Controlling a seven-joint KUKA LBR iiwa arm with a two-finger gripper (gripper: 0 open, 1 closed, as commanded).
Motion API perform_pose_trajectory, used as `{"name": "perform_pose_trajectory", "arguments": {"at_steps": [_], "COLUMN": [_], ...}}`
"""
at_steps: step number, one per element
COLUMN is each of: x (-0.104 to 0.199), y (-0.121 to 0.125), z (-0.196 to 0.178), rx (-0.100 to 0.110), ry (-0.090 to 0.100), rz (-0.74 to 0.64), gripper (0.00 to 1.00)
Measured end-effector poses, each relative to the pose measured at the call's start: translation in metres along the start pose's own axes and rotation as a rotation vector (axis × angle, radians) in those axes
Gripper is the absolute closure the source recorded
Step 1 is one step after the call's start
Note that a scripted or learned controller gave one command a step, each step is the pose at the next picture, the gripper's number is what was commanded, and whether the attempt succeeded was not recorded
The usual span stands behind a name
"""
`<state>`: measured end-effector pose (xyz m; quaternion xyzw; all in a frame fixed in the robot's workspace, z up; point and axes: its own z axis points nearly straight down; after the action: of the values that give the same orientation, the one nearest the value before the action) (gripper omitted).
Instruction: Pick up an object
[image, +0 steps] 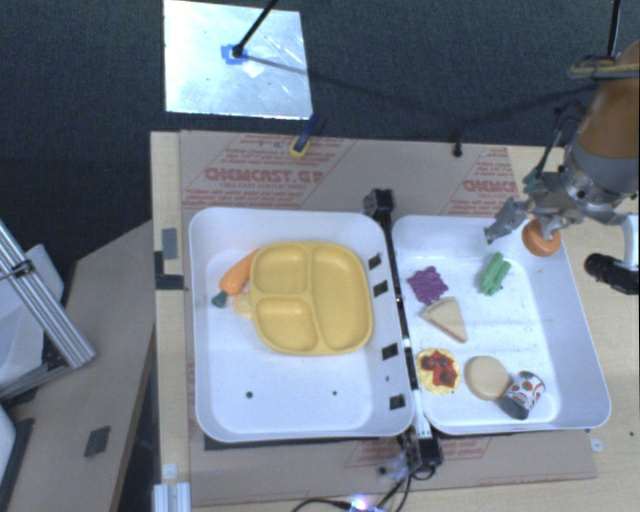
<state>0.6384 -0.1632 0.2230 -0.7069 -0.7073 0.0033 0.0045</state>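
Gripper (522, 228) hangs low over the far right corner of the right bin (580, 330), on the grey arm with its orange band (610, 125) reaching in from the right. Whether it is released or clenched cannot be told from this slant; the metal parts blur together.

Just beneath it and slightly to its right, a small orange round object (543, 241) lies on the bin floor. It seems to touch the gripper's underside, though the view is too poor to say it is grasped.

A short way toward the camera and a little left of the gripper sits a green piece (492, 273), lying at a tilt. Farther left, near the divider between the bins, is a purple cluster (428, 284), with a tan wedge (446, 320) just in front of it.

Well in front of the gripper, along the bin's near side, lie a red and yellow flat piece (438, 370), a tan round disc (487, 377) just beside it, and a small brown, white and grey item (524, 392) touching the disc's right edge.

Far to the gripper's left, the left bin (215, 400) holds a yellow divided plate (305, 297), with an orange carrot (237, 272) against its left rim.
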Motion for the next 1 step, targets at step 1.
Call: {"name": "perform_pose_trajectory", "arguments": {"at_steps": [1], "x": [0.0003], "y": [0.0025], "z": [-0.0085], "rx": [-0.013], "ry": [-0.002], "rz": [-0.002], "gripper": [0.0]}}
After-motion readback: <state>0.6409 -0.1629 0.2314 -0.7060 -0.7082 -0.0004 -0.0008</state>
